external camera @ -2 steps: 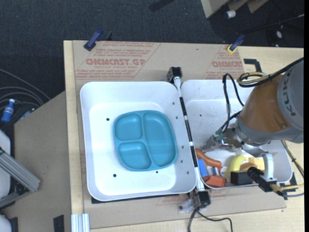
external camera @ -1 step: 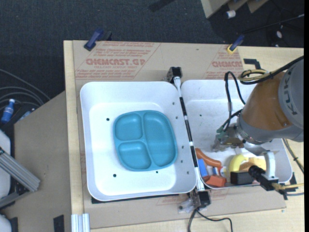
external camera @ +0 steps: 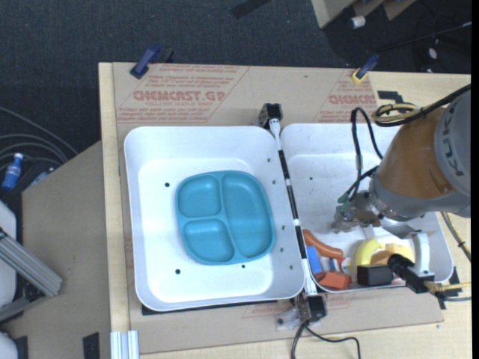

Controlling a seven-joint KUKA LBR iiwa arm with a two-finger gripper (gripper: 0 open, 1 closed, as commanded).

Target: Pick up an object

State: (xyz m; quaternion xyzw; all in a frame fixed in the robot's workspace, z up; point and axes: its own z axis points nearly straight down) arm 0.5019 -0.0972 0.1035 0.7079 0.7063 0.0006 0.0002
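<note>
While the blue plate (external camera: 224, 217), smooth and three-sectioned, fills the left bin (external camera: 146, 155), the gripper (external camera: 352, 217) blurs over the right bin (external camera: 318, 144); its state is unreadable.

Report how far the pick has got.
Done: the arm has reached into the right bin, its end effector low over the floor. In hand: nothing visibly gripped. Left: grasping and lifting one of the objects piled in the near corner, such as the yellow piece or orange piece.
</note>
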